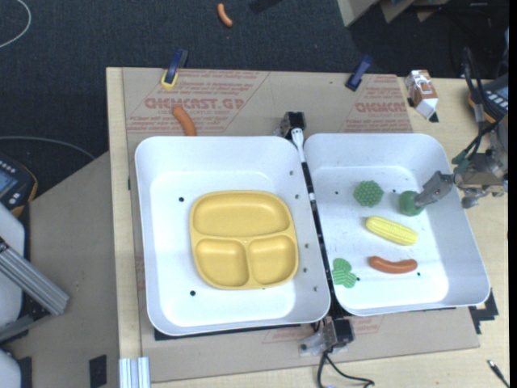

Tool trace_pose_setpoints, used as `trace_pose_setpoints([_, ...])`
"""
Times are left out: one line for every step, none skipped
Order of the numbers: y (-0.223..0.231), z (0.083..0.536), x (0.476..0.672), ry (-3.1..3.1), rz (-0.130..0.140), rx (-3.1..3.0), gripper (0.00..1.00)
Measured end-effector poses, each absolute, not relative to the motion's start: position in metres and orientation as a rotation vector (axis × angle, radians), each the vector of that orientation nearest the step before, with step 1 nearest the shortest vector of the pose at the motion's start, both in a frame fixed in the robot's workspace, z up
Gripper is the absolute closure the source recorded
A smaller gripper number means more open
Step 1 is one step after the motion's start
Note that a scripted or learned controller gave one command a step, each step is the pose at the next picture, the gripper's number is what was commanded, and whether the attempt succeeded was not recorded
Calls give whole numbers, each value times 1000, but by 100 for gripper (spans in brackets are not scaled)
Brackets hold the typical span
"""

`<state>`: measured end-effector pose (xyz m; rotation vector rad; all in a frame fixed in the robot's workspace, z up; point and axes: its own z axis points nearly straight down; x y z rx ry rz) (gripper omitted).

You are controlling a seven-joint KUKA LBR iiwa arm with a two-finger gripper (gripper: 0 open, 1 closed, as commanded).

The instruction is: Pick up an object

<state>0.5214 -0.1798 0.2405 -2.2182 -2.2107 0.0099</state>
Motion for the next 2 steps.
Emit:
trace_pose_setpoints([-180, 247, 524, -2222, 0, -2222, 0])
trace_pose_setpoints([-182, 184, 519, -2215, 6, -2217, 0])
